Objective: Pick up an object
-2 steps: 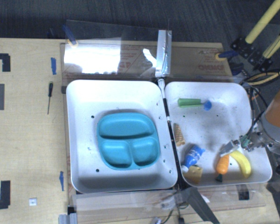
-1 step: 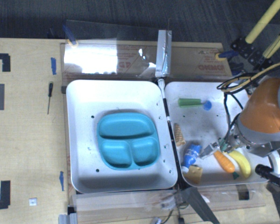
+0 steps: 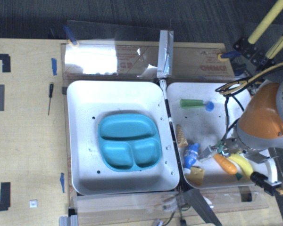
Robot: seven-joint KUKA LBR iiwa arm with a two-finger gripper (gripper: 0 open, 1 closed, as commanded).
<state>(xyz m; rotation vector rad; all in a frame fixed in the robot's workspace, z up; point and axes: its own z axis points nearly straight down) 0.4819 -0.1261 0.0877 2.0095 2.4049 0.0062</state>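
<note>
Reaching in from the right, the arm [image 3: 262, 114] hangs low over the right bin [image 3: 198, 91], near its front corner. The pincer [image 3: 222, 147] sits just above a small crowd of things, but its tips are too small and too mixed with cables to read; I cannot tell if it is released or clenched, and nothing is clearly seen inside it.

Just below the pincer lie a carrot [image 3: 224, 164] and a banana [image 3: 242, 165], side by side and touching or almost touching. To their left are a blue bottle [image 3: 191, 155] and a brown piece [image 3: 195, 174] at the front wall. A cone-like thing [image 3: 181, 134] rests along the wall between the two bins. Farther back, well apart from the arm, a green tube [image 3: 192, 103] lies next to a blue ball [image 3: 209, 107].

The left bin [image 3: 80, 102] holds a blue tray [image 3: 129, 141] with three compartments, upright and flat.

As I judge it, the task is at the approach or the grasp, not past it: every object seems to rest on the bin floor and none is lifted. The carrot or the banana looks like the target, being nearest. What is left is to close on one of them firmly and raise it. Because these two lie so near each other, the grip may slip or catch both.
</note>
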